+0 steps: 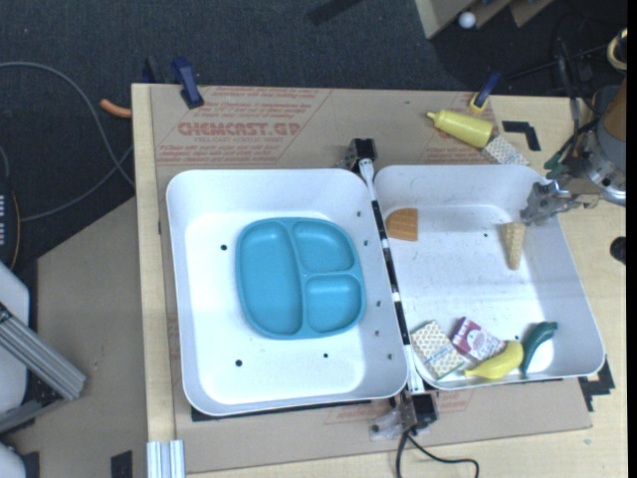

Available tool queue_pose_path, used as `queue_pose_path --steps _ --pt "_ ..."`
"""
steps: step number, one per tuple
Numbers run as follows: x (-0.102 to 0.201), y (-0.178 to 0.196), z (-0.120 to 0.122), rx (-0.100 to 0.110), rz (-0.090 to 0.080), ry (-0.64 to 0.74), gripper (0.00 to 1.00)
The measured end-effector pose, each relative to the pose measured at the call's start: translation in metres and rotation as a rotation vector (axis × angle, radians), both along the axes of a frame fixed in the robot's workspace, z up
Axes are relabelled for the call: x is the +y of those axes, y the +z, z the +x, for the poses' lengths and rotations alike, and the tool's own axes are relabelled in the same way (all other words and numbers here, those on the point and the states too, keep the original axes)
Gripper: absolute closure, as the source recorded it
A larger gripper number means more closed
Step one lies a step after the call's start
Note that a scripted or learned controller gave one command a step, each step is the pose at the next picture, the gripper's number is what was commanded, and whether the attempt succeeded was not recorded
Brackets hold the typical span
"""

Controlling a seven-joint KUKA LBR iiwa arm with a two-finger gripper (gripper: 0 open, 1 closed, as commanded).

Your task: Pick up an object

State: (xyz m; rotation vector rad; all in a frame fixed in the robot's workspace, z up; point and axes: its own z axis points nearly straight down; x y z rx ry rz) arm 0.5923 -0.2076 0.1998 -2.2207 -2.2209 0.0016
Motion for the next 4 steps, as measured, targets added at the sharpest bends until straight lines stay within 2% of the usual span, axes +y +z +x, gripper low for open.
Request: queue_pose_path --steps 1,2,3,4 --pt "-0.017 -0.017 0.005 0.0 -0.001 -0.001 1.0" --pt "-0.007 -0.036 0.006 0.001 0.001 0.001 1.0" --pt "-0.016 -0.039 0.017 -0.004 -0.002 0.001 1.0" --pt "0.002 -0.021 0.01 -0.001 0.0 0.001 1.0"
